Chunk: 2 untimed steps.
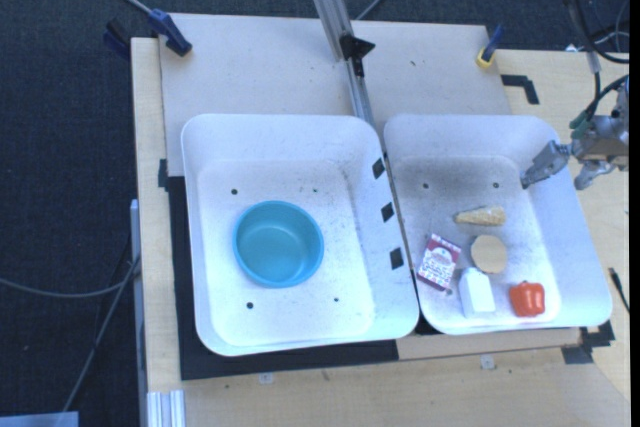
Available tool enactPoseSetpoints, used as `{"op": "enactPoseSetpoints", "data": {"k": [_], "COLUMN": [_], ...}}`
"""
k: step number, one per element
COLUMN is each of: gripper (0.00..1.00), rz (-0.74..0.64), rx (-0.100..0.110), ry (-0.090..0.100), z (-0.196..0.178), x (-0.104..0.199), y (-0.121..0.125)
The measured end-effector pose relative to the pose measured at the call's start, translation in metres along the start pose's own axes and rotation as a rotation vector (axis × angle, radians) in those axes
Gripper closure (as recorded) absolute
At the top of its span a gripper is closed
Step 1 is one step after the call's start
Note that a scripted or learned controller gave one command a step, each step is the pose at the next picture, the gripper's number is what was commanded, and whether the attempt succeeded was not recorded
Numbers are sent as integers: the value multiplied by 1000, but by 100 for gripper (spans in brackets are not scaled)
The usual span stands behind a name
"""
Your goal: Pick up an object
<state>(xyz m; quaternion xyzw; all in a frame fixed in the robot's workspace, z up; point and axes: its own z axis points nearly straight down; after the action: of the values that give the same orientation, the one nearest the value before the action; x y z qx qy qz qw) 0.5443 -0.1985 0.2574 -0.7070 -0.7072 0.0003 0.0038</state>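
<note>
Pick not yet made: every candidate obj. lies loose in the right bin (pixel 560 215), i.e. a yellowish corn-like piece (pixel 481 215), a tan round disc (pixel 489 254), a red-and-white packet (pixel 439 262), a white block (pixel 477 294) and a red pepper-like item (pixel 527 298). The left bin (pixel 210 155) carries a blue bowl (pixel 279 243). The gripper (pixel 566 167) hangs at the right bin's upper-right rim, reaching in from the bench's right, w/ jaws spread apart and nothing between them. Remaining, as judged: approach, descent, closure, lift.
</note>
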Motion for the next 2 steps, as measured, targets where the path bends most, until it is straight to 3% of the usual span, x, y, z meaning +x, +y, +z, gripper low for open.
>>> {"op": "enactPoseSetpoints", "data": {"k": [2], "gripper": [0], "rz": [2], "rx": [8], "ry": [3], "z": [92], "x": [-12], "y": [-3]}}
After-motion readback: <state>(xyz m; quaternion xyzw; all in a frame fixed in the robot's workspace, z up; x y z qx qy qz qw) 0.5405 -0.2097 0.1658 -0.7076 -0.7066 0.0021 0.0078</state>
